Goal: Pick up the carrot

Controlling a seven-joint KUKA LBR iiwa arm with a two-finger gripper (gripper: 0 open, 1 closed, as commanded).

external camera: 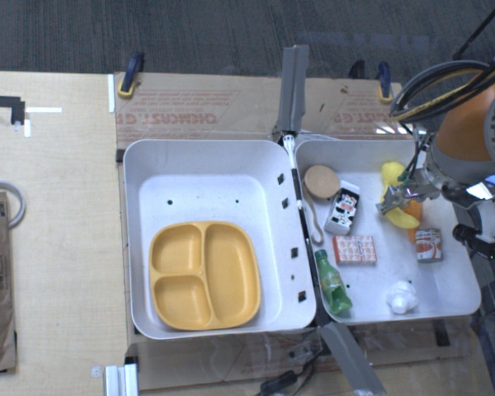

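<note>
Carrot, small orange plastic piece (414, 210), is seen in right white bin (445, 308), wedged beside yellow toy (393, 174) under end effector (393, 201). Finger spread cannot be told. Risk judged: yellow toy grabbed instead, given crowding.

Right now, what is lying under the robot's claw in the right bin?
Under the claw sits a yellow toy, with an orange piece, perhaps the carrot, beside it. The claw covers where they meet.

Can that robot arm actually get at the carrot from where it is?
Probably yes. The gripper hangs in the right bin, just beside the carrot, whose orange end peeks out below a yellow toy. That toy and the small can crowd it, so a clean grab looks tricky.
</note>
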